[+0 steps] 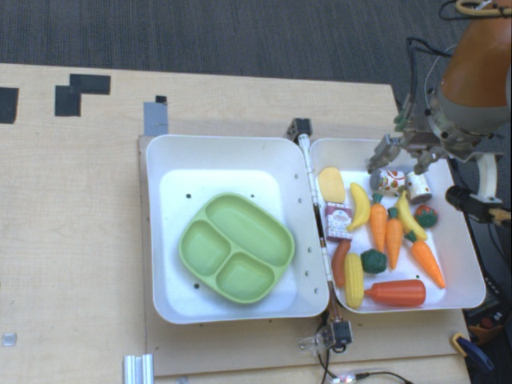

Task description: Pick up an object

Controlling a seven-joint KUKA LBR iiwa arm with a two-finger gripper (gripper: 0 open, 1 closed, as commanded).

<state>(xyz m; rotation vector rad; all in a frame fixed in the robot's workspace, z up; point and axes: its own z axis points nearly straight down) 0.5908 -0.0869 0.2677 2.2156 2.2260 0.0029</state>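
Gripper: your two-finger gripper (398,160) hovers over the right white bin (472,282); fingers spread, holding nothing.
Below: small white can (418,187).

My arm (478,62) is orange above the wrist and grey below; my gripper (402,157) is grey metal; both bins are white, the left bin (160,238) holding a pale green divided plate (236,248); in the right bin (460,290) lie a yellow banana (359,205), three orange carrots (394,238), yellow corn (353,279), a dark green broccoli (373,260), a red-orange sausage (395,293); the bench (72,238) is light wood.
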